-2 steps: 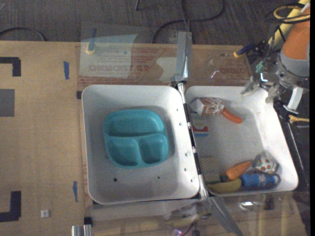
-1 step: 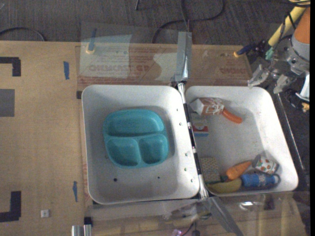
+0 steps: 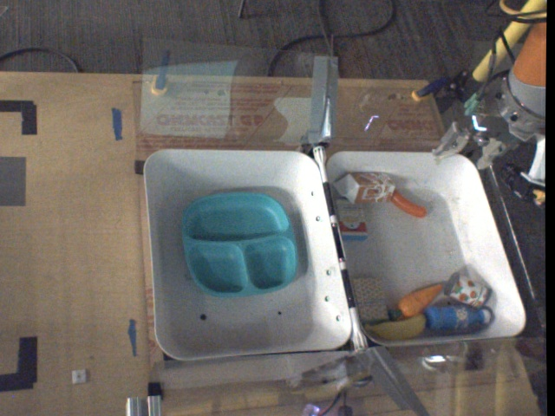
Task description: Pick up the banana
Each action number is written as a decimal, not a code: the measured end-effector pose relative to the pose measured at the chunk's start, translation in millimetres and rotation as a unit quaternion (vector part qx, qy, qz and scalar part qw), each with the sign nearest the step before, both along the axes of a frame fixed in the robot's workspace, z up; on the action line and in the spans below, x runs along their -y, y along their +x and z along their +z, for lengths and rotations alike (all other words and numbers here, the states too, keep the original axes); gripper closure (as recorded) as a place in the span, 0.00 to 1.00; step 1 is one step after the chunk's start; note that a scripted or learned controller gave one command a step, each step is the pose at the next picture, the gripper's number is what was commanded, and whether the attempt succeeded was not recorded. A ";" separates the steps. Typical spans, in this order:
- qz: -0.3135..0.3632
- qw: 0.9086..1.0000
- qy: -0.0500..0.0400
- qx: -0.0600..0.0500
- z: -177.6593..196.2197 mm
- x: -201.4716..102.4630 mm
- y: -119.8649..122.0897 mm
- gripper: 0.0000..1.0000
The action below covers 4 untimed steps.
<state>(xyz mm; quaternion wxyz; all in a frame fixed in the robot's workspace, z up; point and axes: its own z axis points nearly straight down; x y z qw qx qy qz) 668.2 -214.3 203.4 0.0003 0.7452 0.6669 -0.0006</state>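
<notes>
Banana (image 3: 399,327) lay lengthwise along the right bin's (image 3: 486,193) lower edge, well below the gripper (image 3: 468,141) at upper right, whose fingers seemed spread.

Soft, even overhead light falls across the bench, leaving the two white bins (image 3: 165,232) bright and slightly washed out, with only faint shadows along their inner walls. A clear plastic sheet (image 3: 199,102) above the left bin throws pale glare, and a small glint shows near the right bin's upper rim (image 3: 373,121). The floor (image 3: 130,16) at the top stays dim. The whole frame is mildly soft and grainy (the small items at lower right blur together).
</notes>
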 end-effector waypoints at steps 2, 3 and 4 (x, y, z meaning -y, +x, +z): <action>-0.008 1.000 -0.001 0.002 -14.3 -1.3 -27.5 1.00; -0.231 0.973 0.000 0.001 -6.9 -64.0 -2.8 1.00; -0.442 0.897 0.000 0.001 -2.0 -98.1 -6.1 1.00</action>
